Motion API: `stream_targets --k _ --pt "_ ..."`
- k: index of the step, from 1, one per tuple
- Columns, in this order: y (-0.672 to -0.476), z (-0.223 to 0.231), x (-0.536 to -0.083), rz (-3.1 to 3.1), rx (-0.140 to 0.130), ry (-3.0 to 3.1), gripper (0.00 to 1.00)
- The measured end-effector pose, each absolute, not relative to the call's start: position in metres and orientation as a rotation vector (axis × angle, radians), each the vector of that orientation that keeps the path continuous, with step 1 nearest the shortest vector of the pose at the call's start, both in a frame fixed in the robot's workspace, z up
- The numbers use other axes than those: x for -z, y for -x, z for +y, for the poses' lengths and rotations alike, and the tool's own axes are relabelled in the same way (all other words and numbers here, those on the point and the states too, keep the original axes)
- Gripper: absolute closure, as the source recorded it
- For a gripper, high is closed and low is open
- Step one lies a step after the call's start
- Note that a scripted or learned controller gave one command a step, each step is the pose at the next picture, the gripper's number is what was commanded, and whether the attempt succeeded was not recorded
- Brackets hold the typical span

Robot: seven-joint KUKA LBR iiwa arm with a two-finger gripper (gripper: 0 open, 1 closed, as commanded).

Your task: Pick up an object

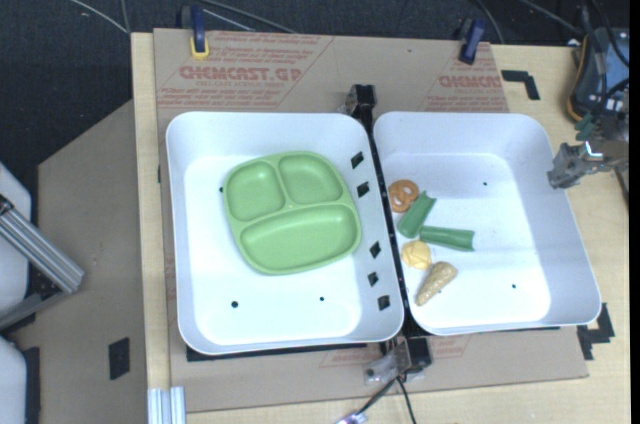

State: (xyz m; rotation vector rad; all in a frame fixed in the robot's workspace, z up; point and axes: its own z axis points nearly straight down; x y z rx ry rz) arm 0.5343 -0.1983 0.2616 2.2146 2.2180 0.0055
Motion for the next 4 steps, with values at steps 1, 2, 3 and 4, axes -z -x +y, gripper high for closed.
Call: stream_targets --k 1,2,3,4 --pt "-0.553 -0.139 -0.263 2.229 -0.005 -2.211 1.00" --pt "-0.575 -0.088 -0.266 2.228 -0.004 -2.213 1.00" --pt "-0.582 -0.038 -0.251 2.231 0.001 -2.218 1.00" --pt "-0.601 0.003 -0.237 2.227 -0.002 -2.216 1.00"
